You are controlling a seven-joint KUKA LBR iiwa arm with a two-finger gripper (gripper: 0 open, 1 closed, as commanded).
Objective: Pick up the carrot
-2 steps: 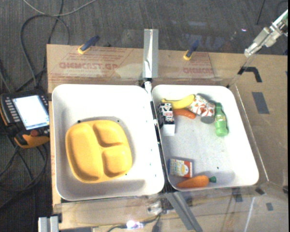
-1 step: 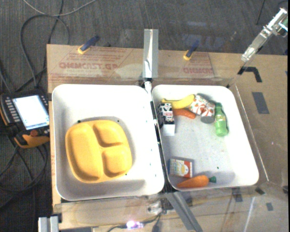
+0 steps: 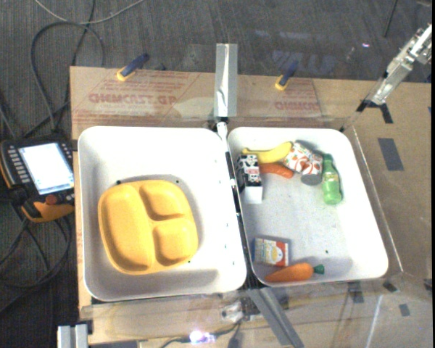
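Near the front edge of the right bin (image 3: 362,194): carrot (image 3: 291,272), lying flat just beside a small carton (image 3: 270,251). Gripper (image 3: 364,106) beyond the bin's far right corner, aperture cannot be told.

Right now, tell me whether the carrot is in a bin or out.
In. The carrot lies flat on the floor of the right bin, against its near wall, just below a small carton.
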